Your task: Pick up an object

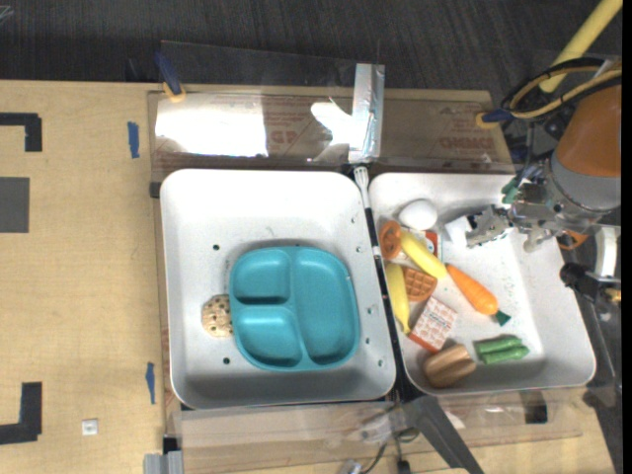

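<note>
The landmark here is the teal divided plate, which sits in the left bin toward its near side. Just to the plate's left, touching its edge, lies a small speckled cookie.

To the right of the plate, past the wall between the two bins, the right bin holds a cluster of toy food. Nearest the camera in that cluster, a brown bread roll rests by the bin's front edge, with a green pea pod just beside it on the side away from the plate. Slightly farther back lies a red-and-white packet, and behind that a waffle. A yellow corn cob lies along the bin wall closest to the plate. A banana slants across the waffle's far end, and an orange carrot with a green tip points away from the plate. Farther back still, a white egg sits near an orange piece that is partly hidden.

Farthest from the plate, over the right bin's back corner, the gripper hangs from the grey arm, above the bin floor and apart from the egg. Nothing is seen between its fingers; whether the jaws are wide or narrow cannot be told from this angle.
</note>
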Controlling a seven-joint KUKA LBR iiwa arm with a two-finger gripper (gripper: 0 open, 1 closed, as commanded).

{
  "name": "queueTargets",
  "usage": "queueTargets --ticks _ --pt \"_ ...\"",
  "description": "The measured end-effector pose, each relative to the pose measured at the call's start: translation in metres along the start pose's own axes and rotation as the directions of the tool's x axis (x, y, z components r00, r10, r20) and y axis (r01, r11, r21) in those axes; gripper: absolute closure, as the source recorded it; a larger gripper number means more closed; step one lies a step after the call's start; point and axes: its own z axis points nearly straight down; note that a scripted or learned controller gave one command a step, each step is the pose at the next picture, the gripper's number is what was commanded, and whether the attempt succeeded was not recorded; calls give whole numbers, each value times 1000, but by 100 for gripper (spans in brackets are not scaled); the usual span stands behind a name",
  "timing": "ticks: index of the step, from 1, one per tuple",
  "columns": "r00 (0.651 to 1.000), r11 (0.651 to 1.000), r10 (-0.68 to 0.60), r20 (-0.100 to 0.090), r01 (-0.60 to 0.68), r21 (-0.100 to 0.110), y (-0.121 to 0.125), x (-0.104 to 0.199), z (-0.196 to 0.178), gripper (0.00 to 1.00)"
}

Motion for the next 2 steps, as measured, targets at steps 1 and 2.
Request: queueTargets --ticks 1,2 --pt "970 970 -243 -1 243 1 -29 -4 72 0" --pt "970 970 -242 -2 242 2 -28 -4 65 100"
